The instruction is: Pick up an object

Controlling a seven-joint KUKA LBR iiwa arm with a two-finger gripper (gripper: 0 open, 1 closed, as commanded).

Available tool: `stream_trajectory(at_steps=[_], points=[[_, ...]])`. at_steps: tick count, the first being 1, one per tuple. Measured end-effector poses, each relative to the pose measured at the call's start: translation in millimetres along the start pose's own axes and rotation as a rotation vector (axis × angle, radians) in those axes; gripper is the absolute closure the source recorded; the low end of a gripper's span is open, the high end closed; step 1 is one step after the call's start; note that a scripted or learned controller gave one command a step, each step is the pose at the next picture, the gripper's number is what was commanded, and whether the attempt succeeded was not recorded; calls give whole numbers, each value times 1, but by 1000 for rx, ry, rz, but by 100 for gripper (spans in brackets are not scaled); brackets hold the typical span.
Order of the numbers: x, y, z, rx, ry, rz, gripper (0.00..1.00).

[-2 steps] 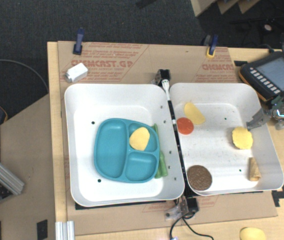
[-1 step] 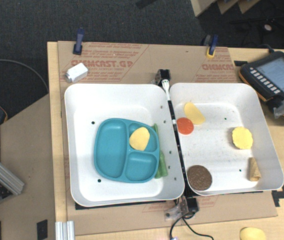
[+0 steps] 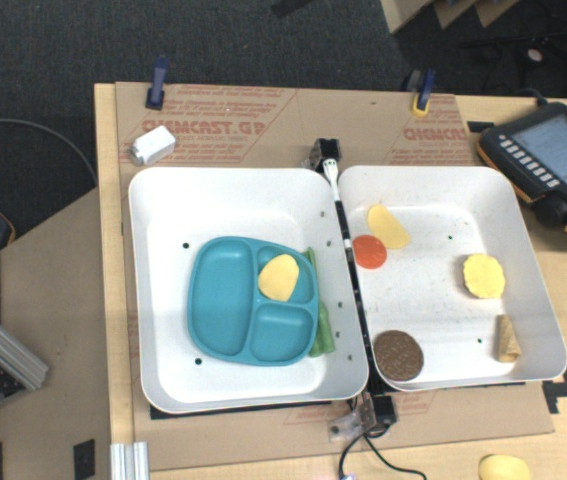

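2 white bins sit side by side on the counter [image 3: 263,118]. The left bin [image 3: 163,268] holds a teal tray [image 3: 228,313] carrying a yellow piece [image 3: 279,277]. The right bin [image 3: 508,203] holds a red disc [image 3: 370,252], brown disc [image 3: 399,355] and yellow disc [image 3: 483,276].

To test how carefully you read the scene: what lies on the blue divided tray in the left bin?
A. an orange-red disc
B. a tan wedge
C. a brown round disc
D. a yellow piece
D: a yellow piece lies on the blue divided tray; the disc and wedge items lie in the right bin.
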State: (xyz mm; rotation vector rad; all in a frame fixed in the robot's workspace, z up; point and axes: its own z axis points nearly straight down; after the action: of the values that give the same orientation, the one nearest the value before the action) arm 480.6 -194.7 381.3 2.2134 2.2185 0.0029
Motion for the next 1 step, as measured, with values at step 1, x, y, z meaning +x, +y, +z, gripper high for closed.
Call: stream_trajectory(at_steps=[1], points=[[-10,42,-163,-13,-5,0,100]])
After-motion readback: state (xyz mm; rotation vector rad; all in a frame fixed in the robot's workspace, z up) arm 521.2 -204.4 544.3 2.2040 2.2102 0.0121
